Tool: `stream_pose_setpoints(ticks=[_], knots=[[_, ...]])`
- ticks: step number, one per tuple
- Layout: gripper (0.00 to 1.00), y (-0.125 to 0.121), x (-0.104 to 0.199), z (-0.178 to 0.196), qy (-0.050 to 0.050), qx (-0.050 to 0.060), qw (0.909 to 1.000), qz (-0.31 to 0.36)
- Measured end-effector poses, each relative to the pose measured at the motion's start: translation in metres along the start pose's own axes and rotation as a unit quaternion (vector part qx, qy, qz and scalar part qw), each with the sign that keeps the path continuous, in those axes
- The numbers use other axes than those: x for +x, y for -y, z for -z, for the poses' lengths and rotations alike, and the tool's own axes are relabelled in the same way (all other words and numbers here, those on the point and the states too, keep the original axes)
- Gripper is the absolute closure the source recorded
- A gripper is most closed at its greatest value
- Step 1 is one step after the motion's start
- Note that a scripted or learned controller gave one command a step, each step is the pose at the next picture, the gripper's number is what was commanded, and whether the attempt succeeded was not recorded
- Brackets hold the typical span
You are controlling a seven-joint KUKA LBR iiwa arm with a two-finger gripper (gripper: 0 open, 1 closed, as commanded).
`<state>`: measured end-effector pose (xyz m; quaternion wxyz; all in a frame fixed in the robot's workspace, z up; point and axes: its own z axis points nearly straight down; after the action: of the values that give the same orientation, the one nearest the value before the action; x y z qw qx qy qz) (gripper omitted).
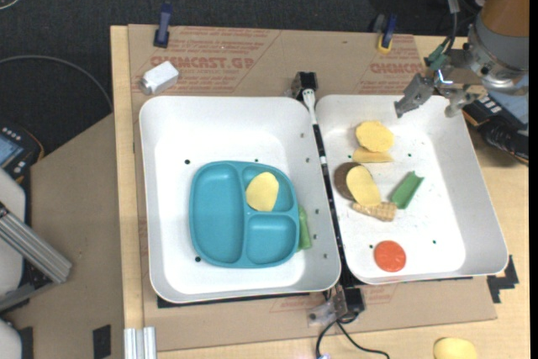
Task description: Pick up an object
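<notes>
The arm point(504, 13) is extended from the right, with the gripper point(433, 95) positioned above the right bin's point(471, 206) far edge. Its jaws are spread, with nothing between them. Food items point(374, 172) are clustered in that bin.

Single fixed camera above bench point(252, 55), looking down at slant on both bins point(160, 181).
</notes>
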<state>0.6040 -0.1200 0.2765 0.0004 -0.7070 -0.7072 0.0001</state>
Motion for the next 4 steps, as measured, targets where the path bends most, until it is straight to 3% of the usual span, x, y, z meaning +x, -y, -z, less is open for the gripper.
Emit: stream_pose_setpoints(ticks=[1, 2, 3, 4], knots=[[1.00, -0.001, 0.000, 0.011, 0.000, -0.002, 1.0000, 0.001], [1.00, 0.002, 0.087, -0.052, -0.002, 0.003, 1.0000, 0.004], [1.00, 0.013, 0.121, 0.090, -0.001, -0.009, 1.0000, 0.003], [1.00, 0.066, 0.177, 0.013, -0.001, 0.005, 1.0000, 0.002]])
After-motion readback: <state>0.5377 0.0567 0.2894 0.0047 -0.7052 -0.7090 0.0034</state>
